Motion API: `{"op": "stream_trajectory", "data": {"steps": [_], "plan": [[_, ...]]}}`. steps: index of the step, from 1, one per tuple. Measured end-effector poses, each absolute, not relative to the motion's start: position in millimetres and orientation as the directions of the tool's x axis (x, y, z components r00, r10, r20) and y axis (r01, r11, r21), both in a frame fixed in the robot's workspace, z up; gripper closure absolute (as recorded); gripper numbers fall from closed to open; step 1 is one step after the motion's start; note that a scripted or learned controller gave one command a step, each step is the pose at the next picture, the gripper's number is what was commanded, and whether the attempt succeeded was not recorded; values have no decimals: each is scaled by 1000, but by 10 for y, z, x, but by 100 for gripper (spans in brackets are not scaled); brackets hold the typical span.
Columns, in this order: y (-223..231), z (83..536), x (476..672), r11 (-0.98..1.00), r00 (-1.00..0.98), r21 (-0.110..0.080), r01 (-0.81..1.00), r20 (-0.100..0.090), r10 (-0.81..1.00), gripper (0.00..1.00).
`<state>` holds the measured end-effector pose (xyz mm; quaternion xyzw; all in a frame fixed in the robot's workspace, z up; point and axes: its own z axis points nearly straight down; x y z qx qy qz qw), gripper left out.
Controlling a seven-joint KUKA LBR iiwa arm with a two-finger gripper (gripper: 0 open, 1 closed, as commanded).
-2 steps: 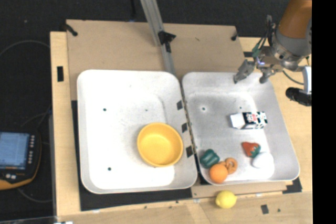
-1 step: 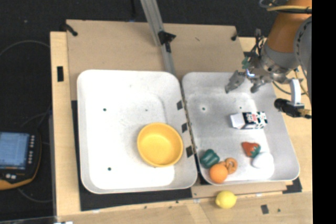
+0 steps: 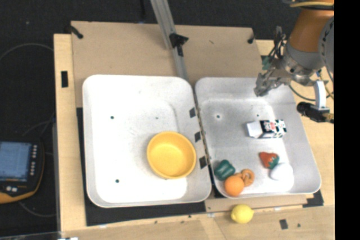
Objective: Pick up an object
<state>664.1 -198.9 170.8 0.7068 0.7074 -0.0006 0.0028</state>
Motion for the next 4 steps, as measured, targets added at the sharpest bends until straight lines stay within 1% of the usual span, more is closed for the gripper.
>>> {"op": "stream_trajectory", "data": {"steps": [1,2,3,4], "plan": [[-1964,2158,6682,3,-3,7,1000,0,1000,100],[-1974,2710,6696,3,-3,8,1000,-1,1000,100],[-1475,2768,6679,7,-7,2,1000,1,1000,100],[-986,2797,6655,7,-7,1,1000,2,1000,100]]}}
